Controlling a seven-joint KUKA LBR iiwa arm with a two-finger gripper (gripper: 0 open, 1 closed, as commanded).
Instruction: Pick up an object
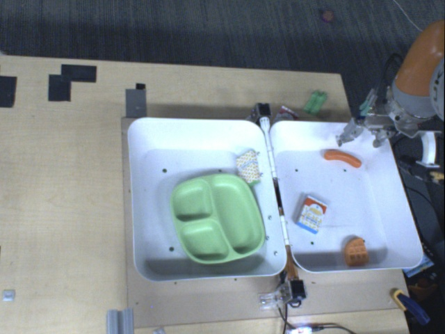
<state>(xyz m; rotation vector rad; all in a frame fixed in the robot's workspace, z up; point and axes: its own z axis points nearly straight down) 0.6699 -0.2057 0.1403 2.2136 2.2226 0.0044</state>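
Note:
The right bin point(389, 207) holds an orange sausage point(342, 158) near its far side, a small blue, white and red box point(311, 214) in the middle, and a brown-orange lump point(355, 251) near the front rim. My gripper point(361, 138) hangs over the far right part of this bin, just above and to the right of the sausage. It is open, with nothing between its fingers point(345, 137). In the left bin point(149, 186) a green divided plate point(217, 218) lies flat, and a small patterned packet point(248, 165) rests by its far right corner.
A green object point(315, 101) lies on the bench behind the bins. Black tape marks point(69, 82) sit at the far left of the bench. Clamps and cables point(288, 294) run along the seam between the bins and past the right bin's edge.

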